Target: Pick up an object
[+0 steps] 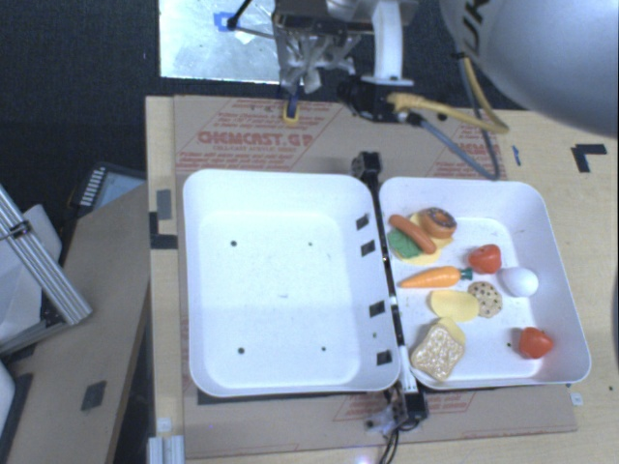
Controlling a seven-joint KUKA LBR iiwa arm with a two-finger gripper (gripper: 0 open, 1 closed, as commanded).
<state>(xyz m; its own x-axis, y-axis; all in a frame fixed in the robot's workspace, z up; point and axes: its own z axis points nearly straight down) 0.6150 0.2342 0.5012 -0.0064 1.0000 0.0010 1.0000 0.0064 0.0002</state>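
The hand [302, 77] hangs at the top of the scene, above the far end of the tabletop [160, 162] and well apart from both bins; its fingers look pressed together, pinching nothing. Below it sits the left bin [203, 356]. Just beside that, the right bin [566, 336] holds the toy food: a sausage [410, 233] and a burger [438, 221] at the far end, a carrot [429, 278] in the middle, a tomato [486, 258], an egg [519, 281], a cookie [486, 299], and a slice of toast [437, 352] nearest the front.
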